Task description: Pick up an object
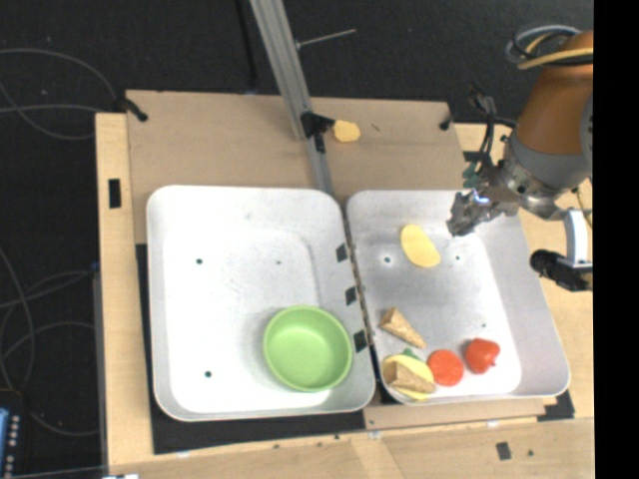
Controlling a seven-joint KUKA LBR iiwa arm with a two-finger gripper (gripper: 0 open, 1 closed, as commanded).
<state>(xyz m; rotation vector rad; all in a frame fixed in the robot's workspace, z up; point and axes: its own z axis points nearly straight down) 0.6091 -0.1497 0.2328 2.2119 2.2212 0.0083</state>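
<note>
Tabletop [230,138]: flat tan board, matte, carrying two shallow white bins side by side.

Right bin [519,297]: white, speckled, rounded corners; taken here as the landmark for all places.

Left bin [220,247]: same make, touching the right bin along its left wall. Holds a green bowl [308,348], round, smooth plastic, upright, in the corner nearest the right bin's front left.

Yellow piece [420,246]: smooth oval, lemon-like, lying in the right bin's rear half, toward the middle.

Tan wedge [399,326]: triangular, crust-like surface, in the right bin's front left part.

Sandwich-like piece [407,374]: tan and yellow layers, at the right bin's front left corner, touching an orange-red round piece [446,368].

Red piece [482,354]: tomato-like, glossy, just right of the orange-red one, near the right bin's front wall.

Small yellow lump [346,131]: rounded, on the tabletop behind the right bin, beside a grey metal post [285,58].

Pincer [465,215]: dark metal, over the right bin's rear right area, near the yellow piece and apart from it; whether its fingers are spread or pressed together cannot be told. Nothing visible between them.

Arm [554,118]: grey with a copper-orange band, right of the right bin.
</note>
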